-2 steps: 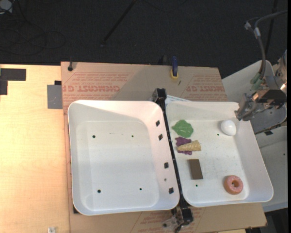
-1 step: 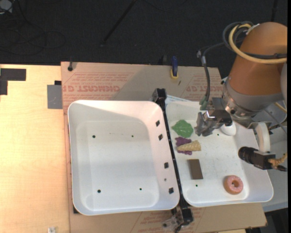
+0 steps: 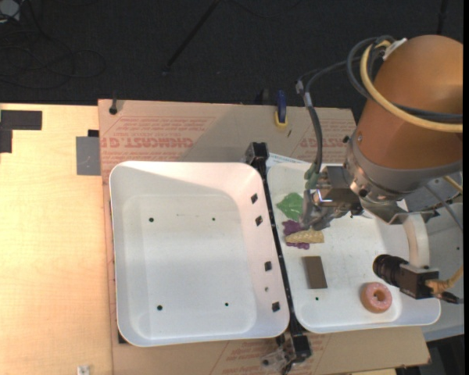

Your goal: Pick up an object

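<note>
Grey arm with orange band reaching from right, tool (image 3: pixel 319 209) lowered

This is a robotics lab or test cell, not a home or shop. A pale plywood bench (image 3: pixel 39 241) carries a sheet of brown printed cardboard (image 3: pixel 195 127), and on it sit two shallow white plastic bins (image 3: pixel 125 209) side by side, joined by black clips (image 3: pixel 267 266) along their shared wall. At three o'clock a large industrial arm with an orange band and grey wrist (image 3: pixel 410 116) reaches in, trailing loose black cables (image 3: pixel 313 123). At twelve o'clock the dark floor (image 3: pixel 141 37) behind the bench shows more stray cables. Black tape patches (image 3: pixel 19 123) mark the bench at ten o'clock.
</note>
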Motion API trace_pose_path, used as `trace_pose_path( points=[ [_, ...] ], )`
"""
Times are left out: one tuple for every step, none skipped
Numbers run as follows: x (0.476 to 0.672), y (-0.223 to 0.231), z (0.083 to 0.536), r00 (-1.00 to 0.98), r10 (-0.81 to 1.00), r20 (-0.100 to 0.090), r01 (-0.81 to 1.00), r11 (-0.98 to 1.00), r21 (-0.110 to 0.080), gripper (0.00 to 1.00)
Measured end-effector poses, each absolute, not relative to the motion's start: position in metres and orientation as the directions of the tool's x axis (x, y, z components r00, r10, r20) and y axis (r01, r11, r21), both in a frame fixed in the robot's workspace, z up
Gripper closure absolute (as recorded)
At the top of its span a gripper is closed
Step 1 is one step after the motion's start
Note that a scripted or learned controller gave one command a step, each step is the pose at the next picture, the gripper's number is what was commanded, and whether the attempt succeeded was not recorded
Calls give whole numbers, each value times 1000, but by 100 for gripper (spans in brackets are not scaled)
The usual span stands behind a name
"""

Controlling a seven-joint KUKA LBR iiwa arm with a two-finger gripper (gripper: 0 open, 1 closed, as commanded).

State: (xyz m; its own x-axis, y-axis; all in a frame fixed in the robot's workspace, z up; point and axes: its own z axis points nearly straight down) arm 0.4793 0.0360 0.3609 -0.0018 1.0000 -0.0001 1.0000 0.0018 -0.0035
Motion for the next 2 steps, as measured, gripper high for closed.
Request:
trace_pose_path(
  points=[
    [530,58,472,-3,1000,1,1000,3,10,100],
    [520,125,507,-6,1000,1,1000,6,0,100]
  ],
)
